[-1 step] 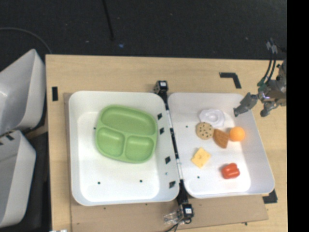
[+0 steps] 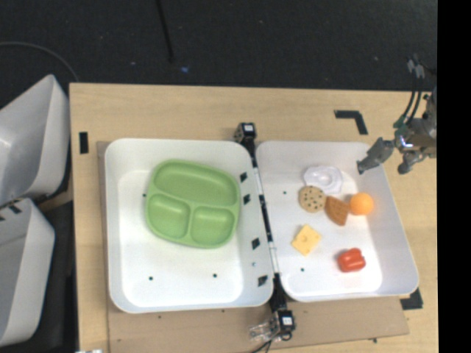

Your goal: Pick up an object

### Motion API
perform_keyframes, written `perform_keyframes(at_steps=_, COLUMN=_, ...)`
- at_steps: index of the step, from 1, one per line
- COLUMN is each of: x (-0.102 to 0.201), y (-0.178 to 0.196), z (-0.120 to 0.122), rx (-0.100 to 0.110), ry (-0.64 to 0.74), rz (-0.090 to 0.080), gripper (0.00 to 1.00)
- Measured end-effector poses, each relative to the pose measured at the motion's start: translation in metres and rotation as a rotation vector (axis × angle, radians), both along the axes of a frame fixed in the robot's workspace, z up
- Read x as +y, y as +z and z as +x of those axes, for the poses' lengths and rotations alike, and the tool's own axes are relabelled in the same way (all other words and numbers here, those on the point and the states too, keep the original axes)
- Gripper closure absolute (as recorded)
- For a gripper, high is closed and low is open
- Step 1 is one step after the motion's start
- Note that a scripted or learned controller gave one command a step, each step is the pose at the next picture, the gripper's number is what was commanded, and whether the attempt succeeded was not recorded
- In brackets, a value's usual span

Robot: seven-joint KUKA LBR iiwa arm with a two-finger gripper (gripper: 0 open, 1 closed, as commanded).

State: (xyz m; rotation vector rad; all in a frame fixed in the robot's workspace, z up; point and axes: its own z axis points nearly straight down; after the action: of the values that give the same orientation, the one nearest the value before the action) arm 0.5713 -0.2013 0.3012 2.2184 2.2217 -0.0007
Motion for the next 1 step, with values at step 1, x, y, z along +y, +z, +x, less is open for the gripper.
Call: perform_keyframes(at_steps=1, x=-0.0101, y=-0.0468, z=0.0005, rx=0.003, ry=-0.002, rz=0.000, gripper=0.00)
